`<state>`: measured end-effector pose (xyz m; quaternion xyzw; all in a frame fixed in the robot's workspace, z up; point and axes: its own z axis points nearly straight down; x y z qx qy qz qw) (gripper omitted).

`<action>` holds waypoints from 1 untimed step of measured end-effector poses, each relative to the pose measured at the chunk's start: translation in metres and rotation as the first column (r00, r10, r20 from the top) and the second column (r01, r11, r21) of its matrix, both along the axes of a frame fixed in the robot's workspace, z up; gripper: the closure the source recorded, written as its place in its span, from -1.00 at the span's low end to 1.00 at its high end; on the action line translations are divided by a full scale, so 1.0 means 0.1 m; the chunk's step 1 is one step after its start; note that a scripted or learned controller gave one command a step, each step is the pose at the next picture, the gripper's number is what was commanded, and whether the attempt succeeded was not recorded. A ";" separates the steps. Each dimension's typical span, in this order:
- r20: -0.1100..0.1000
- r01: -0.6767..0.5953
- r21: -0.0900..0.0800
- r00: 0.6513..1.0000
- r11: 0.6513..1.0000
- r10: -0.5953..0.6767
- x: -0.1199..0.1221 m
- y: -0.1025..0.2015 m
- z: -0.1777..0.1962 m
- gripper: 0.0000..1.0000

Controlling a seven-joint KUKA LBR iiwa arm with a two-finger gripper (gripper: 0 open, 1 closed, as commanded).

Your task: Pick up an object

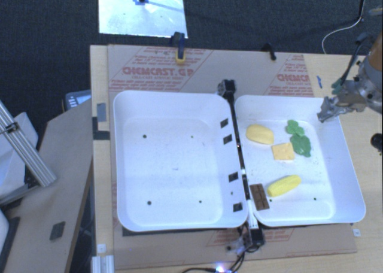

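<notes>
The tool (328, 110) hangs over the right bin's (344, 164) rim at about two o'clock; whether it is spread or pressed together I cannot tell. Inside that bin, at the tool's eight o'clock, lie a green leafy toy (298, 139), a yellow lemon-like piece (260, 134), an orange square (283, 151) and, farther down, a yellow corn-like piece (283, 185). The left bin (119, 146) sits beside it on the tabletop (359, 146).

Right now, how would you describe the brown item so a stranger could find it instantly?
Look at the right-hand bin, then its near-left corner by the divider between the bins. The small brown block lies there, just left of the long yellow piece. It is the only dark, flat, rectangular thing among yellow and green items.
</notes>
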<state>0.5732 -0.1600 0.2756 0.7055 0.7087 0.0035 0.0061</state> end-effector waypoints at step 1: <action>-0.010 0.004 0.002 1.000 1.000 -0.004 -0.19 -0.21 0.10 1.00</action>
